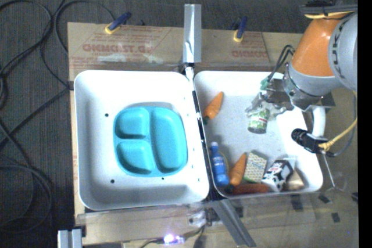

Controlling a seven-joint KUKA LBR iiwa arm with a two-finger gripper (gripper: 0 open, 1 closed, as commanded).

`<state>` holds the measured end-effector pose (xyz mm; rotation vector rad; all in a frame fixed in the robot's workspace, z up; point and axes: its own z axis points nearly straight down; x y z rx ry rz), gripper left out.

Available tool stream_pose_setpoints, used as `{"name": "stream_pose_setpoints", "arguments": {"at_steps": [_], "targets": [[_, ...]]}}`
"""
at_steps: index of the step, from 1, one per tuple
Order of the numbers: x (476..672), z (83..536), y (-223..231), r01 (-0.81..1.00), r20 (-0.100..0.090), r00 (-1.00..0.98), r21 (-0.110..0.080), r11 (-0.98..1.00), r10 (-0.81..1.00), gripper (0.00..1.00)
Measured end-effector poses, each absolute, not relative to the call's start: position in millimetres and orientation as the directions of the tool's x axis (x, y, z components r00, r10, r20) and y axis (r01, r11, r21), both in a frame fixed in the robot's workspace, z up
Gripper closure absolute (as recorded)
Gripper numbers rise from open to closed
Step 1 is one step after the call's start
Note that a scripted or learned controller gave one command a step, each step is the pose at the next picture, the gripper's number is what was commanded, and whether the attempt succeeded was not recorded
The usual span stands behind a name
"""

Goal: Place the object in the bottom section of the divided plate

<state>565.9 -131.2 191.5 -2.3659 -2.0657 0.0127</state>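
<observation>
Jar (258, 122) hangs beneath the gripper (263, 106) over the right bin (244, 83), near its upper right corner (fingers apparently pinching its lid). Risk: a shallow pinch could drop it before reaching the plate (152, 140) in the left bin (93, 96).

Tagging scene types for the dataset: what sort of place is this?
Likely a robotics lab test bench: two white bins on clamped cardboard, loose cables across grey carpet, and a robot arm over toy food, including a carrot, beside a blue divided plate.
</observation>
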Motion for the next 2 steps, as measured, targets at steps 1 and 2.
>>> {"name": "stream_pose_setpoints", "arguments": {"at_steps": [1,2], "targets": [[547.7,180.2,-63.8,0.994,-0.002,0.108,-0.008,-0.108,0.994,1.00],[516.9,180.9,7.8,1.000,-0.002,-0.008,-0.006,0.008,1.000,1.00]]}}
